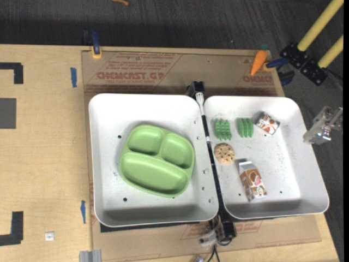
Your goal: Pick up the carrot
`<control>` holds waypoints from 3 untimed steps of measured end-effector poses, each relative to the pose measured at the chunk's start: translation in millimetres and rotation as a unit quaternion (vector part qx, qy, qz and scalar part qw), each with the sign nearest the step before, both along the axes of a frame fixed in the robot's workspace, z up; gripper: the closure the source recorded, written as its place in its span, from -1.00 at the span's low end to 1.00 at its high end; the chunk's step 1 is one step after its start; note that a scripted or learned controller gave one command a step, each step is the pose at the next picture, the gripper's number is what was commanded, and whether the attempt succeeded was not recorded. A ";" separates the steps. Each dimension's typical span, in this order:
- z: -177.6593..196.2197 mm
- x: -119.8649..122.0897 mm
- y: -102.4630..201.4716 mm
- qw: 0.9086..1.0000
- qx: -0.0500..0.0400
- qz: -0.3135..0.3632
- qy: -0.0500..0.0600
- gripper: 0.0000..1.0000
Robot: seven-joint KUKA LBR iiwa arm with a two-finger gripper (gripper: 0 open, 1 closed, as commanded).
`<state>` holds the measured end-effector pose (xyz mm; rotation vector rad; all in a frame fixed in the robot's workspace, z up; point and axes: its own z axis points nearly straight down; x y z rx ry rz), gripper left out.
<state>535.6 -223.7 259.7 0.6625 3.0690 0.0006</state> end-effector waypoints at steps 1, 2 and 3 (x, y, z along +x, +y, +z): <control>10.6 -55.5 13.3 0.991 0.000 0.133 0.000 1.00; 2.0 -23.2 97.9 0.990 0.000 0.139 0.000 1.00; -3.0 -46.3 62.6 0.961 0.000 0.275 0.000 1.00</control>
